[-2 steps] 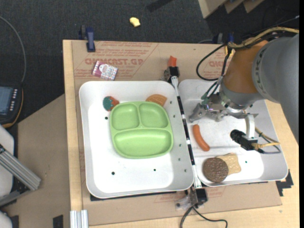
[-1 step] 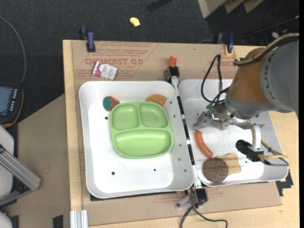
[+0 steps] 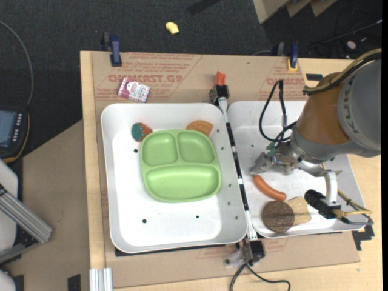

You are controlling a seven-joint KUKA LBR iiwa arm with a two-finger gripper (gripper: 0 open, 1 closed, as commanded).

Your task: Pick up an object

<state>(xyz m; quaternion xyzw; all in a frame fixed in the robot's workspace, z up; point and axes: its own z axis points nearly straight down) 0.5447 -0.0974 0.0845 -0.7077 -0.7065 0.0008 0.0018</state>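
Note:
In the right bin my gripper hangs low over the floor, near the middle. Just below it lies an orange-red sausage, slanting down to the right, apart from the gripper. A round dark brown patty rests at the bin's front edge with a tan bread slice touching its right side. The left bin holds a green divided plate, a small red and green toy at the plate's upper left, and a brown pastry at its upper right. Nothing shows in the gripper's grasp.
The grey arm with its orange band covers the right bin's right half. A black cable loops above the gripper. A pink packet lies on the board behind the left bin. Clamps hold the board's back edge.

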